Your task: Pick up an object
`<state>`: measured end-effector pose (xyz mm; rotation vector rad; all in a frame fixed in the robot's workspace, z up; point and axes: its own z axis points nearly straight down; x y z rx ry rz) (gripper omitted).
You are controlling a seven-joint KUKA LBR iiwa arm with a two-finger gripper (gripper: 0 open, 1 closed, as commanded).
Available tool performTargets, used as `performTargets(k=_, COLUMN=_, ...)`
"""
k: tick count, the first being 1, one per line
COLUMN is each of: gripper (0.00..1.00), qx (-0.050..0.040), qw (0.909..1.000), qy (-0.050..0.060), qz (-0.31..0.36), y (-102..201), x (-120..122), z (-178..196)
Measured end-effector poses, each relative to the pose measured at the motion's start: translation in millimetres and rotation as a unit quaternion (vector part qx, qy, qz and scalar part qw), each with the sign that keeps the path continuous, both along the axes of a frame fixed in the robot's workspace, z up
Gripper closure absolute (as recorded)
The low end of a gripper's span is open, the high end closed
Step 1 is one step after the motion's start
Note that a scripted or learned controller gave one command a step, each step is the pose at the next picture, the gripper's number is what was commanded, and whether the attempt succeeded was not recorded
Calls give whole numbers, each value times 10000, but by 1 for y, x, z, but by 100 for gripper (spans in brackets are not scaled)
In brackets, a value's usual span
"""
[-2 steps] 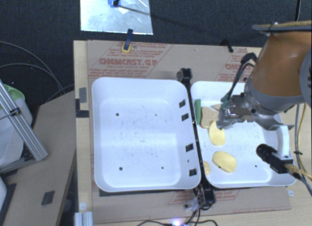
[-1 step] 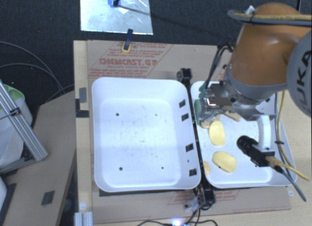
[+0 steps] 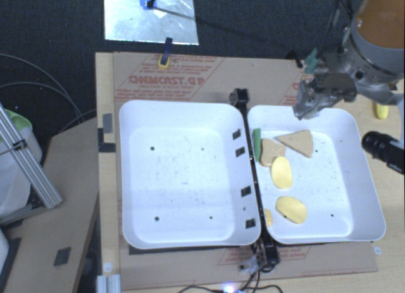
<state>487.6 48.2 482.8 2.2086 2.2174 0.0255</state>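
1. Arm (image 3: pixel 380 26) comes in from the right; orange band at top right, grey wrist below it.
2. Gripper (image 3: pixel 308 107) hangs over the far rim of the right bin (image 3: pixel 361 184), near that bin's back-left area. Fingers point down; can't tell if spread or closed, and nothing seen between them.
3. Right bin contents, all on its left half:
   - tan wedge (image 3: pixel 299 142), just below/in front of the gripper, apart from it
   - beige chunk (image 3: pixel 272 151), touching the wedge's left end
   - green strip (image 3: pixel 257 143) along the left wall, beside the chunk
   - yellow oval (image 3: pixel 281 173), just in front of the chunk
   - 2nd yellow oval (image 3: pixel 291 209), nearer the front
   - small yellow bit (image 3: pixel 267 218) by the left wall, next to the 2nd oval
4. Left bin (image 3: pixel 183 171): white, a few dark specks on its floor.
5. Both bins sit side by side on a cardboard sheet (image 3: pixel 190 76) w/ red print.
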Motion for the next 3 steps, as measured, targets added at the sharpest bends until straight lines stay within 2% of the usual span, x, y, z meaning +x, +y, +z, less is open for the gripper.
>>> performTargets(k=1, gripper=100, qx=-12, qw=9999, qy=112, qz=30, y=64, x=-1, z=-71)
performTargets(k=2, gripper=100, qx=-11, qw=10000, qy=70, qz=35, y=60, x=0, z=-56)
performTargets(k=3, gripper=0, qx=-11, qw=10000, qy=73, qz=33, y=60, x=0, z=-57)
